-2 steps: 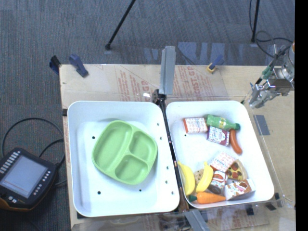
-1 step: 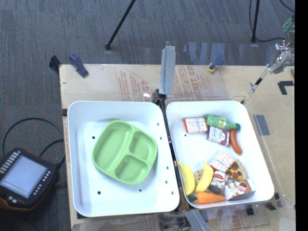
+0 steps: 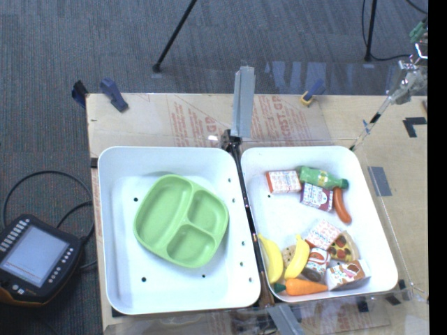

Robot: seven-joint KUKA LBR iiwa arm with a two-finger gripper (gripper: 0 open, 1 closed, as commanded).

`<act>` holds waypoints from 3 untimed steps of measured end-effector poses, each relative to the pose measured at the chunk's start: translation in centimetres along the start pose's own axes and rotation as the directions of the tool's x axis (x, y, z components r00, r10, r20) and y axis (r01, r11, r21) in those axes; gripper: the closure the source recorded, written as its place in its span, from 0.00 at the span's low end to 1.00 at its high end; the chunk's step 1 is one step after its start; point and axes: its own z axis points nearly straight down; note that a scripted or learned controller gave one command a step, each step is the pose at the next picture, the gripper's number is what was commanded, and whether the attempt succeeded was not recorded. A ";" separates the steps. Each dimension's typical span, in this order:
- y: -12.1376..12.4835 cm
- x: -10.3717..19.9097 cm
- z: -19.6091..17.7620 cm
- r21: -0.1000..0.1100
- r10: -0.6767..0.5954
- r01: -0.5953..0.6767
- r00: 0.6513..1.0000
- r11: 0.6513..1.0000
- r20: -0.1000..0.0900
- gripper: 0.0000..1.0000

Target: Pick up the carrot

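Checking the gripper first, I cannot tell from my feed whether it is wide or narrow. The carrot [image 3: 306, 286] lies on its side in the right bin [image 3: 370, 187], against that bin's wall toward the near edge of the counter [image 3: 154, 121], with its green top pointing at the left bin [image 3: 115, 187]. Nothing is holding it. Two bananas [image 3: 272, 257] curve just beside its leafy end, one touching the divider side of the bin. Small printed cartons [image 3: 346, 274] and a pizza slice [image 3: 343, 246] crowd close behind it, and some of them seem to touch it. Further toward the far edge of the counter, well apart from the carrot, I see a sausage [image 3: 341, 204], a green bottle [image 3: 323, 177] lying flat, and a red and white carton [image 3: 283, 181]. In the left bin sits a green divided plate [image 3: 181, 220], upright and roughly central. A grey post [image 3: 244, 103] stands at the far edge between the bins, with a blue clamp [image 3: 113, 94] at the far left corner. On the floor to the left lies a control pendant [image 3: 35, 260].
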 end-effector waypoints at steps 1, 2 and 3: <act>0.3 0.5 -0.6 0.007 -0.010 0.010 1.000 1.000 0.000 1.00; -0.2 -1.2 3.5 -0.006 -0.280 0.280 0.960 0.960 0.001 1.00; 0.0 -1.0 2.9 -0.002 -0.285 0.285 0.959 0.959 -0.001 1.00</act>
